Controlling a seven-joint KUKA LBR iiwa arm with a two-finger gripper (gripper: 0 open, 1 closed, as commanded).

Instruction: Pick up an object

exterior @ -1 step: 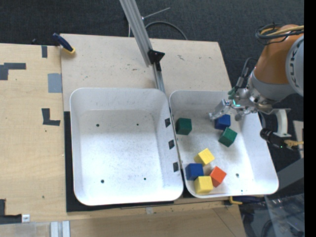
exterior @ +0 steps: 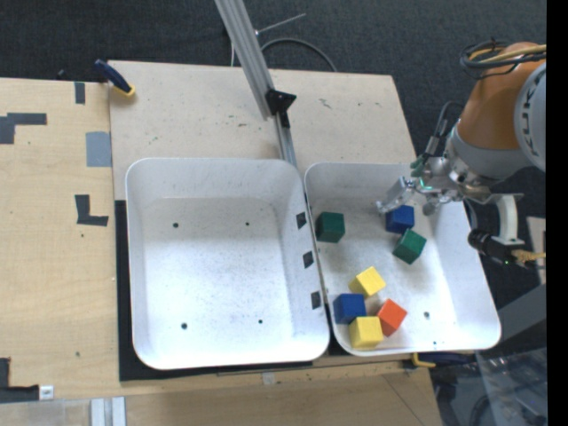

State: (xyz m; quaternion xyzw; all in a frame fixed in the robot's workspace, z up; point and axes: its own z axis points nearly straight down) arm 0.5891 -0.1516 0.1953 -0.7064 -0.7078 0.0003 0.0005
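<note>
The right bin point(exterior: 461, 313) holds several small cubes. A blue cube point(exterior: 400, 218) lies near its far right side, with a green cube point(exterior: 409, 246) just in front of it. Another green cube point(exterior: 330, 226) sits near the bin's left wall. A yellow cube point(exterior: 369, 281), a blue cube point(exterior: 349, 306), a red cube point(exterior: 391, 314) and a yellow cube point(exterior: 366, 330) cluster at the front. My gripper point(exterior: 411, 201) hangs low just above the far blue cube, its fingers spread open with one tip on either side of the cube's top. Nothing is lifted.
The left bin point(exterior: 142, 238) stands beside the right one, and they share a raised middle wall. A slanted metal bar point(exterior: 248, 43) runs down to the bins' far junction. The arm's orange band point(exterior: 497, 105) is above the right bin's far corner.
</note>
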